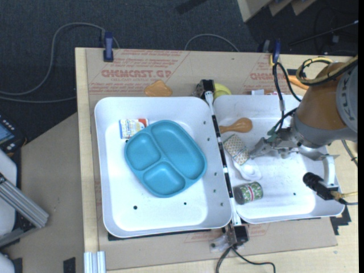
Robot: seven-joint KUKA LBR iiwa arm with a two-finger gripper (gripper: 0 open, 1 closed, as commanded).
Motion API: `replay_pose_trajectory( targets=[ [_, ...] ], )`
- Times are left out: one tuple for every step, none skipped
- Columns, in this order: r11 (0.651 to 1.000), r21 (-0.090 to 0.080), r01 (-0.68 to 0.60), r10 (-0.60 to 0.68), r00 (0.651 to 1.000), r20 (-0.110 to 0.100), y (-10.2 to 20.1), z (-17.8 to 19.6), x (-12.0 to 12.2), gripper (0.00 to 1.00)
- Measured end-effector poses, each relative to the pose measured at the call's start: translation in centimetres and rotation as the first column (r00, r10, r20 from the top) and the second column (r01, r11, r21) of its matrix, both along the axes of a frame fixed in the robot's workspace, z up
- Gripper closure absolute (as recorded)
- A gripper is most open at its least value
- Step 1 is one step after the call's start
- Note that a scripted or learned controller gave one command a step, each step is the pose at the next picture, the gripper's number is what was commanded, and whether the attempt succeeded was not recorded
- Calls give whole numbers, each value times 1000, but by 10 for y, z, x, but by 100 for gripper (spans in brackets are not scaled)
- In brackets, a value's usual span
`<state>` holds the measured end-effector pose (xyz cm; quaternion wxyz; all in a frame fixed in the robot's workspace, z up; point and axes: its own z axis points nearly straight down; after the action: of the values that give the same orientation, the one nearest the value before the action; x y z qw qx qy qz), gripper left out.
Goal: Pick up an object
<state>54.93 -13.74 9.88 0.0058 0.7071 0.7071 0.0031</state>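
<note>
Two white bins sit on one desk (170, 67) printed "CHEMCAST". One blue divided plate (164, 157) fills the left bin (114, 169); one green can (248, 192) lies in the right bin (284, 206), near the pincer (272, 144), whose grip I cannot tell.

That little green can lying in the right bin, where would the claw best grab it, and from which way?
Probably across its round body, coming straight down from above. The green can lies on its side on the floor of the right bin, its long axis running left to right, apart from the items above it. Fingers set on its near and far curved sides would likely clear the bin's left wall.
</note>
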Motion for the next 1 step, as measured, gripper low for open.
replay_pose_trajectory(
  targets=[
    [1000,5,-6,6,1000,-9,44,-15,53,0]
  ],
)
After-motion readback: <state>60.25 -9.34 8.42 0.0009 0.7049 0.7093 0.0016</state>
